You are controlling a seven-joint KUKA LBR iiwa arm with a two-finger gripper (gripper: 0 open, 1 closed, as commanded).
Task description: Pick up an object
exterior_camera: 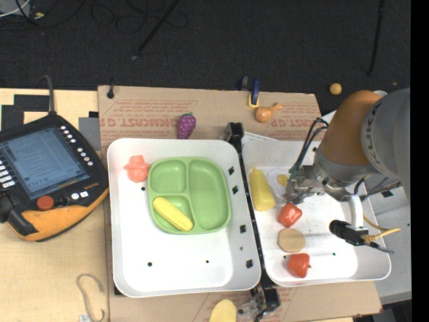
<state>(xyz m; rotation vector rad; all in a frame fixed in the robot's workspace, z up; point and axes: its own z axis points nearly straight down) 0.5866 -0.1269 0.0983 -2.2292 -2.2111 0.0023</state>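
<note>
In the right bin (375, 263), the gripper (293, 192) hangs low just above a red pepper (289, 215); whether it is spread or pressed together, I cannot tell. A yellow block (261, 189) lies just left of the pepper, a tan disc (291, 240) just below it.

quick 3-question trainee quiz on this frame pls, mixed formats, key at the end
1. True or false: the corn cob lies in a compartment of the green divided plate.
2. Which bin holds the yellow bottle? A) left bin B) right bin C) neither
3. Fill in: just below the gripper lies a red ____.

Key
1. True, in the plate's lower left compartment.
2. B, near the bin's left wall.
3. Pepper, a red toy vegetable; the tan round piece sits below it.
</note>
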